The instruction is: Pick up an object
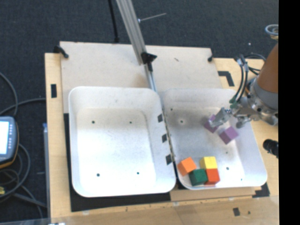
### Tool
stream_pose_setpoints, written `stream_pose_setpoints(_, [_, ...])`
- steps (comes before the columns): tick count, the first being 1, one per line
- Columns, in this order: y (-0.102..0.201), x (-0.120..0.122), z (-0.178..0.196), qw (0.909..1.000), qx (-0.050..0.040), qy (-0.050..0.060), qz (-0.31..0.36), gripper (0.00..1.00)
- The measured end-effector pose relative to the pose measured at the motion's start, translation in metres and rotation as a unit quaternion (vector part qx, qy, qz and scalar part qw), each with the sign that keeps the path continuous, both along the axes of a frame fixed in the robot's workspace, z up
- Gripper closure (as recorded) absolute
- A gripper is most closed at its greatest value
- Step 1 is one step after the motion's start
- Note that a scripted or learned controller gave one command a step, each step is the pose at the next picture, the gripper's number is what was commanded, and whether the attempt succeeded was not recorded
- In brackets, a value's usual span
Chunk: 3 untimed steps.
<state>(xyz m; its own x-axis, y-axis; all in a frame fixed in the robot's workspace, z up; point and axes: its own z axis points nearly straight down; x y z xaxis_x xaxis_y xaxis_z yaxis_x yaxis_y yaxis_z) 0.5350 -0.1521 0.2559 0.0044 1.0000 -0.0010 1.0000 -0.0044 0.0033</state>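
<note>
The gripper (227,124) hangs over the right bin (187,102), a purple block (228,135) at its tip — whether its grip is closed on it I cannot tell. Four coloured blocks (200,170) cluster at six o'clock. Next, probably: lift and check.

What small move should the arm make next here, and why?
Probably a short, straight descent onto the purple blocks. The gripper sits over the right bin, right at those two purple pieces, while the orange, yellow, green and red blocks cluster at the bin's near edge, farther from it. Whether anything is between its fingers can't be told, so lifting now seems premature.
</note>
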Motion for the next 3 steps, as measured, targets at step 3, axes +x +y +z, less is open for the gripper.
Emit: stream_pose_setpoints(3, [-0.011,0.066,-0.155,1.0,0.0005,-0.002,0.006,0.0])
